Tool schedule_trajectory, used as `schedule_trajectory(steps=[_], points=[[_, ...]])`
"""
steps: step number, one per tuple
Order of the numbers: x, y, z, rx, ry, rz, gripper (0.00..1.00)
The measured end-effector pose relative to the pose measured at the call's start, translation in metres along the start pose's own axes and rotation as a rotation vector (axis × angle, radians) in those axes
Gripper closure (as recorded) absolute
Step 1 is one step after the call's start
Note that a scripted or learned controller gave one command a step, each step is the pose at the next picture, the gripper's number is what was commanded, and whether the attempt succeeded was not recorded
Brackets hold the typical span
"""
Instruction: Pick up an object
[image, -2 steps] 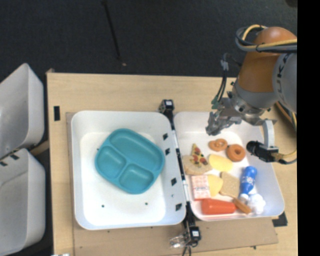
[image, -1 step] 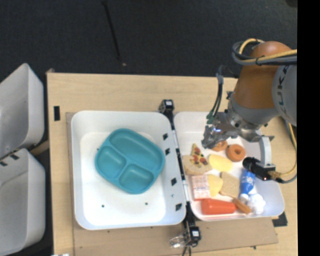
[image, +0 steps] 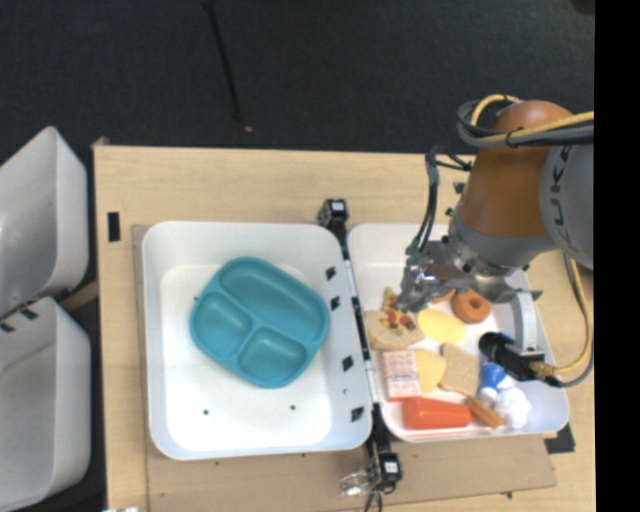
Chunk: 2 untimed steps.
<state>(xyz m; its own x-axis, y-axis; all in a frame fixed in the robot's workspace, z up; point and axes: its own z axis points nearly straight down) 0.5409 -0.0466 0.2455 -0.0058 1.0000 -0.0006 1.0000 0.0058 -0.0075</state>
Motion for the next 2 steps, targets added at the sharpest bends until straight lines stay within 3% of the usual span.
schedule_trajectory(steps=[2], points=[[0.001, 0.000, 0.019, 0.000, -0.001, 0.007, 1.00]])
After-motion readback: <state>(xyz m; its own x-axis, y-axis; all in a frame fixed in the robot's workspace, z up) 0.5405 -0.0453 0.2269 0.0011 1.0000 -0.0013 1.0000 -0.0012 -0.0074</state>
